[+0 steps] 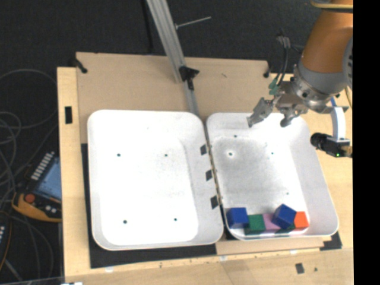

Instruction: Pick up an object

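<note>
gripper (272,114) open and empty above right bin's (255,159) far edge, approach step; next, reaching toward blocks (267,218) bunched at near wall.

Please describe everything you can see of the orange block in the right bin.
The small orange cube-shaped block lies in the right shallow white bin, close to its near right corner. It looks solid and matte, perhaps wood or foam. Its left side meets a dark blue block that partly covers it. It rests on the bin floor, far from the two-finger gripper, which hangs open over the far edge.
</note>
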### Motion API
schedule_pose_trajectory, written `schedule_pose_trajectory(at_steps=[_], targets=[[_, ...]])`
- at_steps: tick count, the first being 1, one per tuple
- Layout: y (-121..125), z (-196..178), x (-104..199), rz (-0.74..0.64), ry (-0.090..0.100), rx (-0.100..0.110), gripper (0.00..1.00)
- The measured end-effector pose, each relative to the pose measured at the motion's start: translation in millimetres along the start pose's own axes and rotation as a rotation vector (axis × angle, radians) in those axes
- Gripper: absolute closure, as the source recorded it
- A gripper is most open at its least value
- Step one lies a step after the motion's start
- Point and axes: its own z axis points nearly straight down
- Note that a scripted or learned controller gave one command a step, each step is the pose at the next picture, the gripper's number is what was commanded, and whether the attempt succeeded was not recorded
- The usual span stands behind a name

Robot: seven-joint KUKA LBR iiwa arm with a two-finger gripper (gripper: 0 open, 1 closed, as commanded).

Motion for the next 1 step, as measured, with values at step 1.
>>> schedule_pose_trajectory(at_steps=[1], targets=[[-73.0, 7.2, 65.6, -0.005, 0.001, 0.004, 0.0]])
